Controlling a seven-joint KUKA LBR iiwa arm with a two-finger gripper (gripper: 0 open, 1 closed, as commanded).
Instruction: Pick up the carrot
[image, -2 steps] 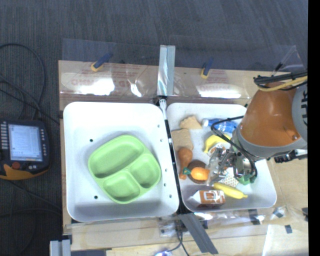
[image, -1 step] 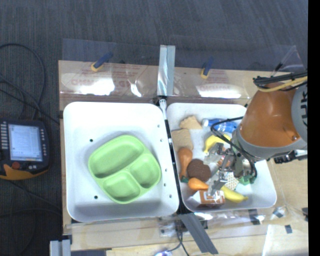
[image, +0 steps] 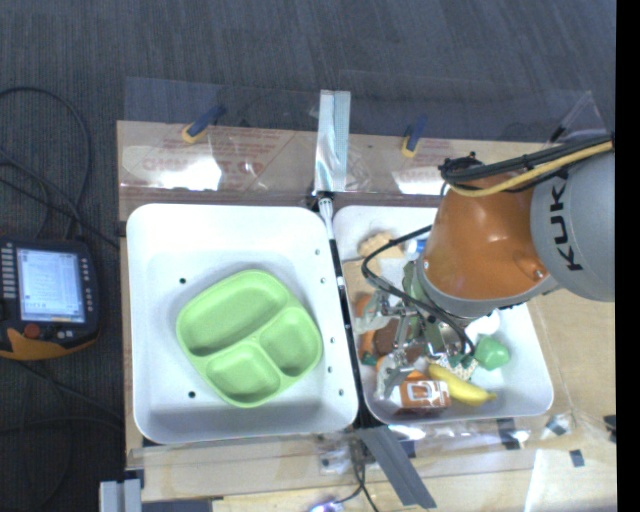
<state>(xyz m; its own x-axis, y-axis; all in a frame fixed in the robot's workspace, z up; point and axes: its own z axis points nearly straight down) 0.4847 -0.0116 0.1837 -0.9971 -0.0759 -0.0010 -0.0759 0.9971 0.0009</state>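
Observation:
My gripper (image: 413, 338) reaches down into the right bin (image: 535, 395), under the orange wrist band, among a heap of toy food. An orange-brown piece that may be the carrot (image: 369, 344) lies just left of the gripper, close to the bin's left wall. The gripper's metal parts and cables partly cover it. Whether anything sits in the gripper is hidden by the wrist and the clutter.
A yellow banana (image: 461, 385) and a brown packet (image: 420, 396) lie at the right bin's front. A green toy (image: 492, 352) sits right of the gripper and a tan bread-like item (image: 375, 243) at the back. The left bin (image: 150, 300) holds a green divided plate (image: 250, 335).

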